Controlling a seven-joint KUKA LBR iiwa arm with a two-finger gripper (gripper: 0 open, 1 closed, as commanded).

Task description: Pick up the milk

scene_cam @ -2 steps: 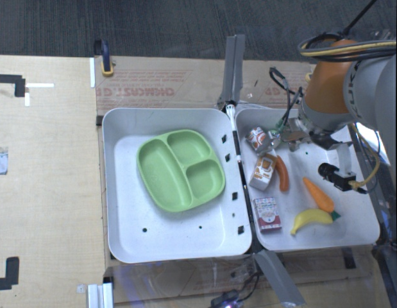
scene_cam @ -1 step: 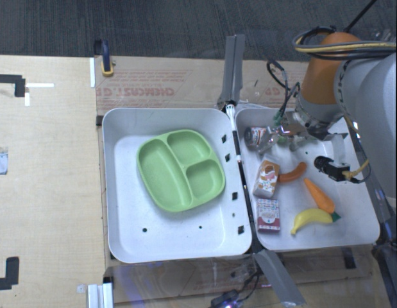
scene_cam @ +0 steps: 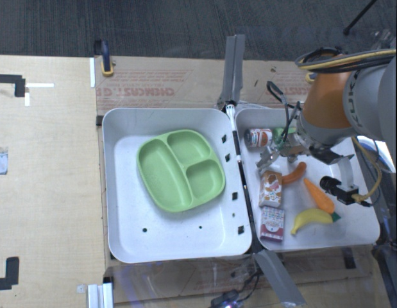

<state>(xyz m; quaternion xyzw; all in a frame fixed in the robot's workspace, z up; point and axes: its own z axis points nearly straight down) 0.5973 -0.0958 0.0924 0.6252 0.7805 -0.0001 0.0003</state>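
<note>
I've got the arm (scene_cam: 352,108) in over the right bin (scene_cam: 365,236), w/ the hand (scene_cam: 273,157) low near the bin's left side, just above the upper of two small cartons. Its metal fingers (scene_cam: 267,159) look parted, nothing between them, so released as far as I can see. Which carton is the milk? Can't read labels at this res; my guess is the lower one, the milk (scene_cam: 272,223), white w/ red print, lying flat at the bin's front-left, touching the other carton (scene_cam: 270,190) end to end. Long axis runs roughly front-to-back along the bin wall, top end toward the hand, I think. Expect it to be light, stiff-ish cardboard w/ a slick coating, dents if squeezed hard. I'd take it across the short width, mid-body, fingers straddling the long sides; the bin wall on its left leaves little room. Nearby: a banana (scene_cam: 312,219) just right of it, a carrot (scene_cam: 319,196), a sausage (scene_cam: 293,173), a can (scene_cam: 258,136) further back. Left bin (scene_cam: 121,236) carries a green divided plate (scene_cam: 181,169).
</note>
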